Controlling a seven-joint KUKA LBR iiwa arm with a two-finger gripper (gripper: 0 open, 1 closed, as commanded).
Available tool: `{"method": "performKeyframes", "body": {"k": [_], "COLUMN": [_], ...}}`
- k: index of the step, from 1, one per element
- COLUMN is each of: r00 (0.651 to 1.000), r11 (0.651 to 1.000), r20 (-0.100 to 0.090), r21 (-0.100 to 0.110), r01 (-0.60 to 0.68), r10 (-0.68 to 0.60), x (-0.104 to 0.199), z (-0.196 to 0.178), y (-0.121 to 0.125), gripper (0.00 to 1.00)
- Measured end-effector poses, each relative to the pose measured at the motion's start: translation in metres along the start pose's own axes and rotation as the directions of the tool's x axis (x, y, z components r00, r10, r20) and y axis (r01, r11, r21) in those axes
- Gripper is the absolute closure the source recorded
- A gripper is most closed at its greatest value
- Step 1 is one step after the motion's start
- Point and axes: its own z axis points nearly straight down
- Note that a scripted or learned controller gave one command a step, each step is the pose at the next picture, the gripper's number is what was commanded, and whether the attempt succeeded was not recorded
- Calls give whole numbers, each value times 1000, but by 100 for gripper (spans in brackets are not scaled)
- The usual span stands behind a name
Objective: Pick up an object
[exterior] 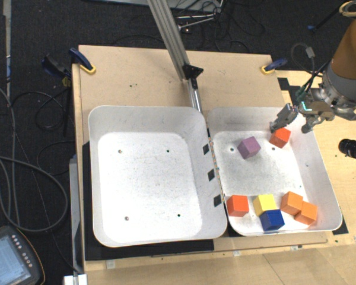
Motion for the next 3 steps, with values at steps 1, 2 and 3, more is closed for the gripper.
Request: {"method": "performKeyframes", "body": {"k": [1, 2, 3], "r00": [1000, 1000, 1000], "r11": [1000, 1000, 1000], "r20": [1, 1, 0], "r21": [-3, 2, 1], "r01": [0, -3, -2], "r10": [0, 3, 2], "x": [0, -3, -2], "z": [-2, 43, 88], "y": [1, -4, 1], "gripper": [0, 0, 0]}}
